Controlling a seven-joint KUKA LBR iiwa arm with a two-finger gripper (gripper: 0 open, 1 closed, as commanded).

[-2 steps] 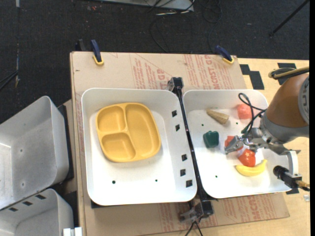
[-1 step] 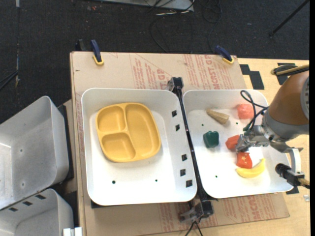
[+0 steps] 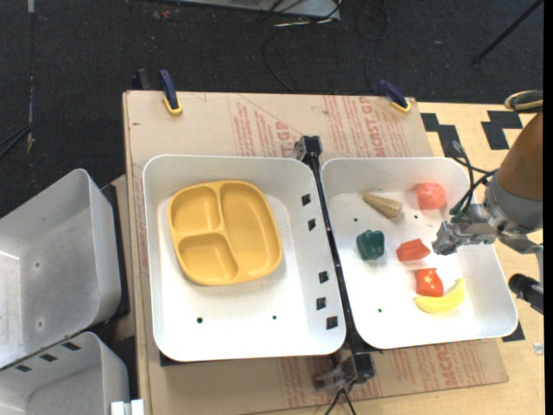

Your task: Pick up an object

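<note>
- The pincer (image 3: 447, 239) hangs low in the right bin (image 3: 492, 318), near that bin's right wall, at the end of the grey arm (image 3: 518, 188) that comes in from the right.
- Whether the pincer is released or clenched cannot be told; its tips are dark and small against the white floor, and nothing can be seen between them.
- The pincer's tip sits just beside the right edge of the red-orange block (image 3: 413, 250); touching or a hair apart cannot be told.
- That block lies flat near the middle of the right bin, its long axis running roughly left to right with a slight tilt.
- Round it in the same bin: a green pepper (image 3: 371, 245) to its left, a tan wedge (image 3: 384, 203) above with its point toward the upper left, a pink-red round fruit (image 3: 431, 195) at upper right, a small red piece (image 3: 429, 281) below, and a yellow banana (image 3: 441, 301) curving just beside that piece.
- The left bin (image 3: 225, 318) holds a yellow tray (image 3: 226, 232) with 3 compartments.
- Both bins rest side by side on the tabletop (image 3: 242, 119).
</note>
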